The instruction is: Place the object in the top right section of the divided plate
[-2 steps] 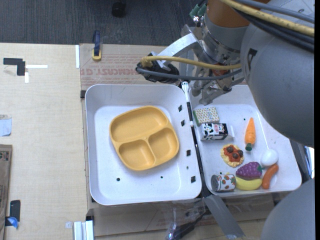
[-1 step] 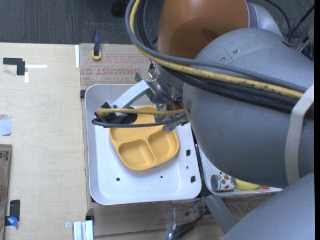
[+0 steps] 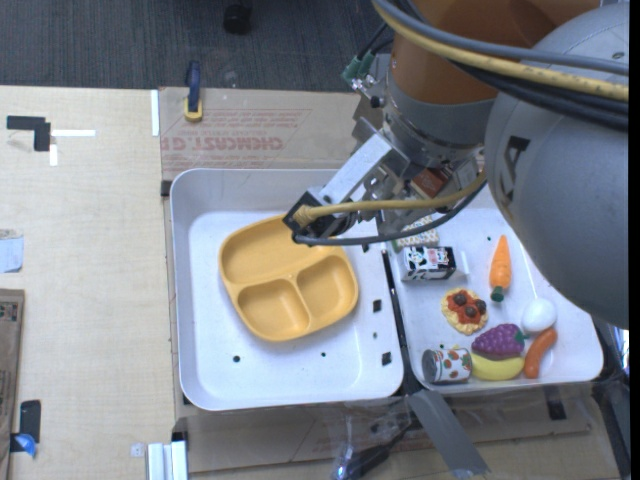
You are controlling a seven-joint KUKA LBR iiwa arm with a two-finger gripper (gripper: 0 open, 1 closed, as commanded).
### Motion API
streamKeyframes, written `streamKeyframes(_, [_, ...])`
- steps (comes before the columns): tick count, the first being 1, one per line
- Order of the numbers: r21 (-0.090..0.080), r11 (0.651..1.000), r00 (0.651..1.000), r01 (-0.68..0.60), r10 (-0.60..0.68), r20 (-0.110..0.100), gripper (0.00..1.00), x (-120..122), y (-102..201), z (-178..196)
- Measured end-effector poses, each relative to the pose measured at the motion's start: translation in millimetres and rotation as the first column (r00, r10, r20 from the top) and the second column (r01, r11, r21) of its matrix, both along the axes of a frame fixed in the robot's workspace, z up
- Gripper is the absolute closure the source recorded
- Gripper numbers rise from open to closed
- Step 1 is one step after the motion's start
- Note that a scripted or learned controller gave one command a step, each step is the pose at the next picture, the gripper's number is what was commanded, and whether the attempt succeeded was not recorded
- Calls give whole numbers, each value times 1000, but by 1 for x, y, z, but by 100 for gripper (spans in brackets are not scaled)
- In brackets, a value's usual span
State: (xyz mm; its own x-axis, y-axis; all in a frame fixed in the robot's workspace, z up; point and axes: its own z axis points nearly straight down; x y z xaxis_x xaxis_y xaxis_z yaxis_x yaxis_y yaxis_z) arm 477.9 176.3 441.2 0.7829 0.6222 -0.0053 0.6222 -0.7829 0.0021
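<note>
The yellow divided plate (image 3: 288, 280) lies in the left bin (image 3: 200, 298), with one long section at the back and two smaller ones in front. My gripper (image 3: 405, 196) hangs over the divide between the two bins, just right of the plate's back right corner, and the wrist hides most of it. A small red-brown thing (image 3: 432, 181) shows under the wrist; I cannot tell whether it is held. All three plate sections look bare.
The right bin (image 3: 585, 363) holds a cow-patterned carton (image 3: 430, 261), a carrot (image 3: 500, 265), a small pizza (image 3: 466, 310), a white egg (image 3: 538, 315), purple grapes (image 3: 498, 341), a banana (image 3: 497, 366), a can (image 3: 447, 364) and an orange sausage (image 3: 540, 353).
</note>
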Motion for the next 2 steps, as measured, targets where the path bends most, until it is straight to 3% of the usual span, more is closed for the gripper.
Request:
streamKeyframes(1, [2,956,956,293,-293,3,100,0,-23,-40])
streamKeyframes(2, [1,890,890,456,-456,4,100,0,-10,-127])
